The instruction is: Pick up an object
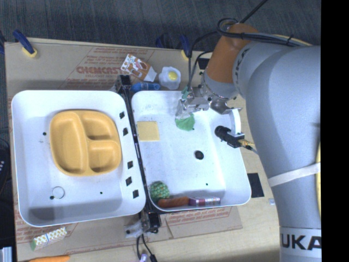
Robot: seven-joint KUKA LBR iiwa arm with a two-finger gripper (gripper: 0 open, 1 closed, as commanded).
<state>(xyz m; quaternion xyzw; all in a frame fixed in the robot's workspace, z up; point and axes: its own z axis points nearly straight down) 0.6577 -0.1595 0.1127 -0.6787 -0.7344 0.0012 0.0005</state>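
My gripper [187,107] hangs over the far part of the right bin [232,187], reaching in from the right below the orange wrist band. A small green lump [185,123] lies directly under its tip, touching it or very close. Whether the lump is gripped is not visible from this angle. In the same bin lie a flat yellow square [148,130] by the left wall, a small black disc [199,155] in the middle, a green textured ball [159,190] and a red and pink stick [188,202] along the near wall.
The left bin [27,162] holds a yellow sectioned tray [85,142] and a small clear ring [58,192]. Behind the bins sit a snack packet [133,65], a blue item [144,86] and a yellow-white item [170,76]. The grey arm covers the right side.
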